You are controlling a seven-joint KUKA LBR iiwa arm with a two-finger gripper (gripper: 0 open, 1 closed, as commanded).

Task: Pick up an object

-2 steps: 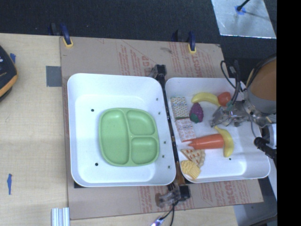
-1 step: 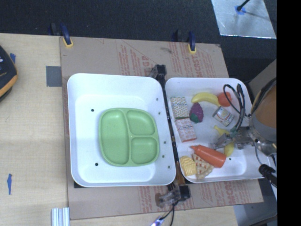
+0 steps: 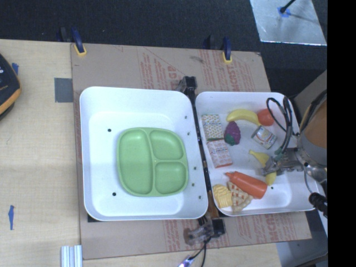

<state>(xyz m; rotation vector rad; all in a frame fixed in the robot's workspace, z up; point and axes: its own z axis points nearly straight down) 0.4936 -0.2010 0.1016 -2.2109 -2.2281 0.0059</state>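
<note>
The right bin (image 3: 289, 199) holds several toy foods: a yellow banana (image 3: 243, 115), a red piece (image 3: 265, 117), a purple grape bunch (image 3: 232, 132), a silvery can (image 3: 265, 137), two printed packets (image 3: 212, 125) (image 3: 220, 153), an orange carrot (image 3: 247, 183), a waffle (image 3: 239, 197) and a yellow corn piece (image 3: 222, 194). My gripper (image 3: 274, 166) is low at the bin's right side, right over a small yellow piece (image 3: 259, 156) that sticks out to its left. Another yellow bit (image 3: 271, 177) shows just below it. Whether it grips either one is hidden.
The left bin (image 3: 97, 110) holds a green divided plate (image 3: 152, 161). A black cable loop (image 3: 280, 113) hangs over the right bin's far right corner. The arm's body (image 3: 314, 129) covers that bin's right rim. Clamps (image 3: 226, 48) pin the cardboard sheet at the back.
</note>
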